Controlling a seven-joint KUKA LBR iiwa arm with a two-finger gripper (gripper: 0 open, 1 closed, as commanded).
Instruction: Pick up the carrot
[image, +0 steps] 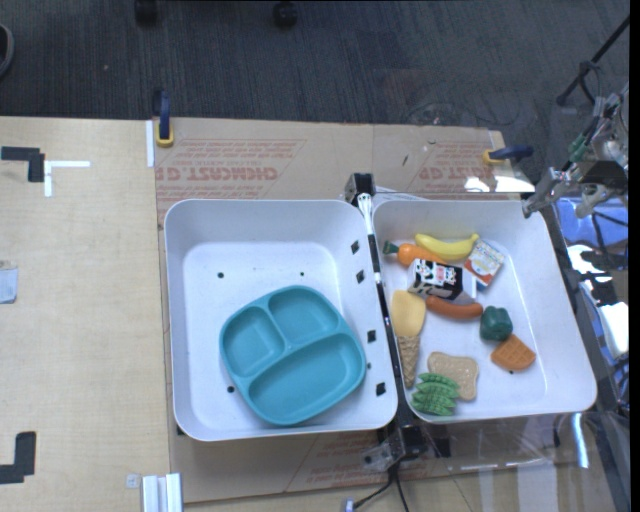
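Observation:
The carrot (405, 254) is a small orange toy with a green top. It lies in the right bin (560, 330) near the bin's back left corner. Its green end points left toward the divider between the bins. A yellow banana (446, 245) touches its right end, and a black and white carton (437, 277) lies just in front of it.
Also in the right bin are a red sausage (455, 309), an ice cream cone (408, 330), a green pepper (495, 322), an orange wedge (513, 354), a bread slice (453, 370), green pods (435, 393) and a small box (485, 262). A teal divided plate (293, 353) sits in the left bin (200, 300).

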